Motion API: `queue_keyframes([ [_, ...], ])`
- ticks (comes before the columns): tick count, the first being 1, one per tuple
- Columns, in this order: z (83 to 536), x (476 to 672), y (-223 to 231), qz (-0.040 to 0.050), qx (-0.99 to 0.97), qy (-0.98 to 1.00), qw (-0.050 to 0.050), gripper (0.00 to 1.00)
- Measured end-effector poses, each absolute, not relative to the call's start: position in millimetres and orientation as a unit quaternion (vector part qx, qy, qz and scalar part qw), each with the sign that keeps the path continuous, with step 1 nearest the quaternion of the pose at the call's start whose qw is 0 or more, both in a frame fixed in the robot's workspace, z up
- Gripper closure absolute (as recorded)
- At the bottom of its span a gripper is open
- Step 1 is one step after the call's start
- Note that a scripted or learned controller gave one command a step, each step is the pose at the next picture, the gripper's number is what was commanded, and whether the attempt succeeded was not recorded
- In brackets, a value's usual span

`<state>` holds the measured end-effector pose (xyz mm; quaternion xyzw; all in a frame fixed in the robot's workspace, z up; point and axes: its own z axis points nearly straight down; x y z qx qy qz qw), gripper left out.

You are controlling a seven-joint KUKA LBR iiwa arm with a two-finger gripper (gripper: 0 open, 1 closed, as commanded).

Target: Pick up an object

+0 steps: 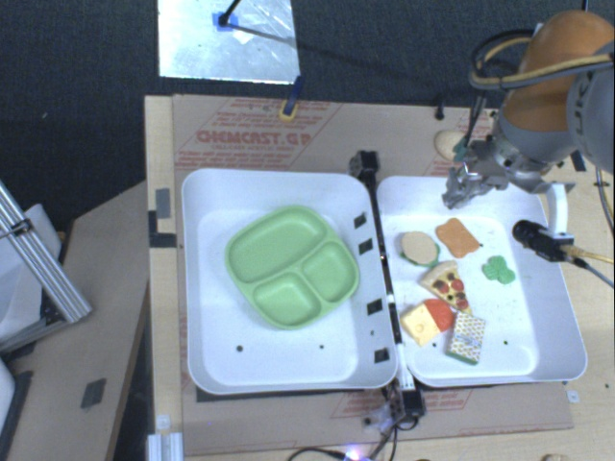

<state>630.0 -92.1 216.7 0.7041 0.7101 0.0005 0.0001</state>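
Note:
The right bin point(548, 353) holds several toy food pieces: a round tan and green piece point(419, 248), an orange toast-like slab point(457, 237), a green leafy piece point(498, 270), a pizza slice point(446, 283), a yellow and red wedge point(428, 321) and a patterned cracker block point(468, 338). My gripper point(458, 192) hangs over the bin's far edge, above and behind the orange slab, apart from all pieces. Nothing shows between its fingers. Its tips are too small and dark to read.
The left bin point(207, 353) holds a green divided tray point(291, 266). A black divider point(380, 257) runs between the bins. A black cylindrical part point(538, 238) on the arm overhangs the right bin's right side. A shiny sheet point(229, 27) lies behind the bench.

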Motion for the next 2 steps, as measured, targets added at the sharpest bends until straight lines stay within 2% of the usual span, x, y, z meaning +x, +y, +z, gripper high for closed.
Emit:
queue_keyframes([
  [2, 230, 602.2, 16, 0.0009, 0.703, 0.711, -0.001, 1.00],
])
